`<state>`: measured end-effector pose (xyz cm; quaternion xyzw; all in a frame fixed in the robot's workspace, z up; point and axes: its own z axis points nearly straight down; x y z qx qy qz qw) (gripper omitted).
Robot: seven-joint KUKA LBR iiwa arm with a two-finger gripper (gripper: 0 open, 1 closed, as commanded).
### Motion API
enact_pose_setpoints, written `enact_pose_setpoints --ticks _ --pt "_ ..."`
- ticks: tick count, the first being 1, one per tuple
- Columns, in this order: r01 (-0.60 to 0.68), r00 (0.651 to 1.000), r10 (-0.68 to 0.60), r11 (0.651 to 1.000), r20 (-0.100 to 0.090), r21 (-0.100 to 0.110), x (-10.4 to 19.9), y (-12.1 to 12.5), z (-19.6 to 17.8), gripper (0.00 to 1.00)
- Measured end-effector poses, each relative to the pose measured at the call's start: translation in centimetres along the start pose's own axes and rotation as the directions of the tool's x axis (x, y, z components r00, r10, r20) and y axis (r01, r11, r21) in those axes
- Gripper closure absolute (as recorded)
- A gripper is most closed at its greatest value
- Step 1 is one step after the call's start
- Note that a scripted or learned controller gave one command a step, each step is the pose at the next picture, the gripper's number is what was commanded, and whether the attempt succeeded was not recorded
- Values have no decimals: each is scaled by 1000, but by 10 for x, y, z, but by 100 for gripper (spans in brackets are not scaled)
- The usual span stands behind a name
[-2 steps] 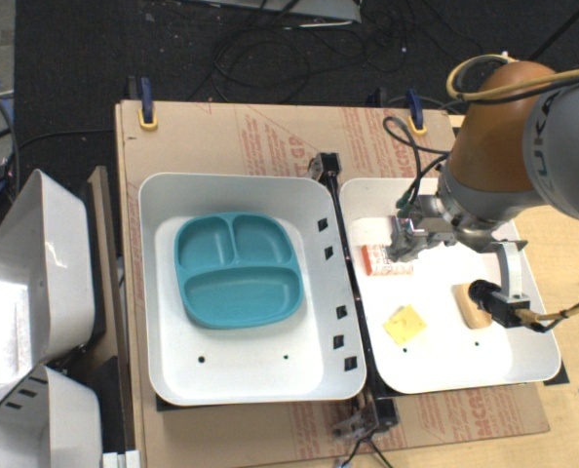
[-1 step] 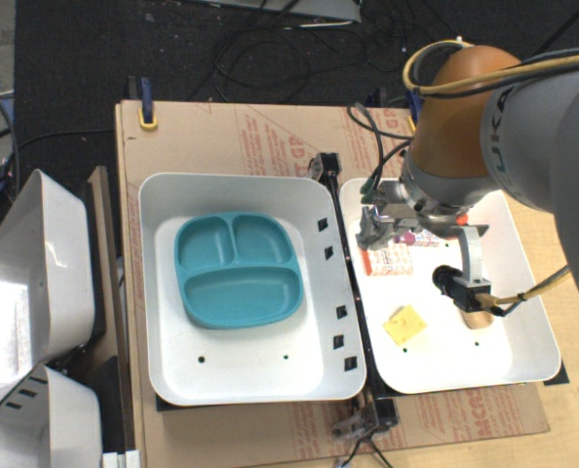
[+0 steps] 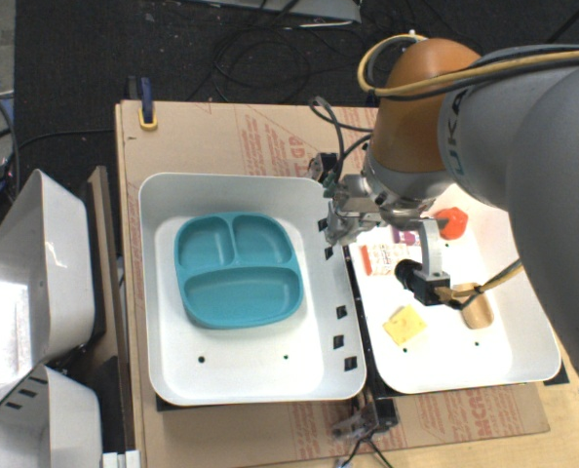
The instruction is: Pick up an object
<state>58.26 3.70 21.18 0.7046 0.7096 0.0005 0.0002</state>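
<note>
fig.: slanted view from above. the arm [image 3: 523, 115] reaches in from the right, w/ the gripper [image 3: 351, 220] low at the upper-left corner of the right bin [image 3: 523, 359], just beside the wall it shares w/ the left bin [image 3: 163, 359]. gripper state (released or clenched): cannot tell, since the wrist hides it. nothing is seen held.

candidate objs., right bin:
- white card w/ red print [image 3: 377, 258], lying flat, nearest the gripper
- orange piece [image 3: 451, 223], near the wrist
- yellow block [image 3: 404, 326], toward the front, apart from the gripper
- tan cylinder [image 3: 477, 312], on its side, right of the block

left bin: a teal divided plate [image 3: 239, 269], lying flat and alone.

judged risks from here:
1. collision. the gripper sits so close to the shared wall that a straight descent could strike the rim or jam against the corner.
2. empty grasp. the card lies flat on the floor, so there is prob. no edge to pinch, and closing may only push it along.
3. knocked objs. the wrist hangs over the orange piece, so a sideways move at low height could sweep it away.
4. roll. the cylinder, if nudged, would likely roll out of reach.
5. the plate looks too wide and shallow for a two-finger pinch, except at its rim.
</note>
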Motion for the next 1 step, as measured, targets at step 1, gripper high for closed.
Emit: enact_pose_setpoints --ticks 1 --pt "1 1000 -1 1000 -1 -1 42 14 -3 100"
